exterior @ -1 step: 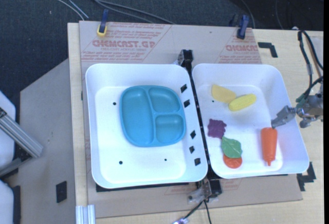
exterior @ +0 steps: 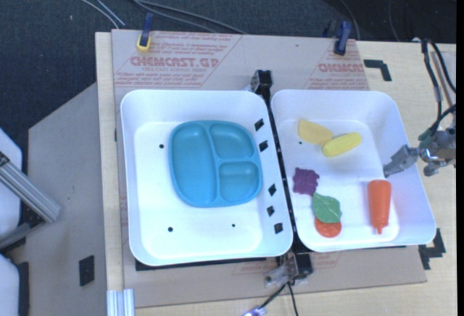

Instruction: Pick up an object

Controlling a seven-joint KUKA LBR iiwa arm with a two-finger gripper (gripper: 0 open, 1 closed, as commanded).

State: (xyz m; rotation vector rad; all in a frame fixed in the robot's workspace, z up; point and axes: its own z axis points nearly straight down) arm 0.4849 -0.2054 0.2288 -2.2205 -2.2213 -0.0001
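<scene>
**Claw at right bin's edge, carrot nearest**

Claw (exterior: 406,159) sat at the right rim of the right bin (exterior: 391,108), low over the bin's right wall; nothing seen between its tips; how far open, could not tell, too small and blurred. Toys all in the right bin; orange carrot (exterior: 379,204) lay just below-left of the claw, nearest target, long axis running roughly top-to-bottom in the camera view, thin end toward the near rim. Yellow corn (exterior: 341,143) and yellow piece (exterior: 314,131) lay further left, toward the bin's far side; purple piece (exterior: 305,180) and red-green vegetable (exterior: 327,215) by the divider. Blue tray (exterior: 215,162) alone in the left bin (exterior: 138,162); well apart. Judgement: short move down-left to the carrot; close across its width.
</scene>
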